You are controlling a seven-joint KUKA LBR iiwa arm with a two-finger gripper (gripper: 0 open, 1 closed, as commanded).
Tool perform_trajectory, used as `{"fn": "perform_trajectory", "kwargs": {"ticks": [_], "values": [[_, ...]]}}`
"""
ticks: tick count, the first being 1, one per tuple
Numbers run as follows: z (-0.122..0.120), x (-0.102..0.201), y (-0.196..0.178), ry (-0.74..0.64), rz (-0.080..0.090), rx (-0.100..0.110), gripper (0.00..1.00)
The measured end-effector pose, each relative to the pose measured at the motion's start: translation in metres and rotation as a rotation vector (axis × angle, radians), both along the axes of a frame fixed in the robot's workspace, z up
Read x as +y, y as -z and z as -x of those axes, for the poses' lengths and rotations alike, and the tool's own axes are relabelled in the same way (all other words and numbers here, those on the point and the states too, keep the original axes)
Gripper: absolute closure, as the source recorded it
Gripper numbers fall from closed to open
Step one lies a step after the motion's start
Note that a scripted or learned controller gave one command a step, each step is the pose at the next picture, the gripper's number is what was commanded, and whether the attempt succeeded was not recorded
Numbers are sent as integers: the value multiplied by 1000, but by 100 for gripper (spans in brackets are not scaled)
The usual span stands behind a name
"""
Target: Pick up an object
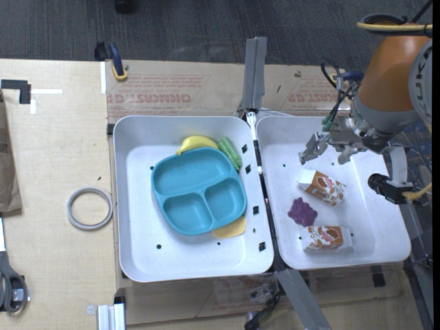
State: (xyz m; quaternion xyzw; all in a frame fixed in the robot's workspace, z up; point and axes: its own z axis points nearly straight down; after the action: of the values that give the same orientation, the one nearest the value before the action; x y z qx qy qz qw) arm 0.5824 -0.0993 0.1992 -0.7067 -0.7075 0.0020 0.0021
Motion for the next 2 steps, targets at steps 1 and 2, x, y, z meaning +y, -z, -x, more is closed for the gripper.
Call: {"fn": "perform_trajectory", "kwargs": {"ticks": [1,2], "values": [[68,-2,48,-24,-1,-1,0],[57,1,110,-84,-1,-1,0]]}}
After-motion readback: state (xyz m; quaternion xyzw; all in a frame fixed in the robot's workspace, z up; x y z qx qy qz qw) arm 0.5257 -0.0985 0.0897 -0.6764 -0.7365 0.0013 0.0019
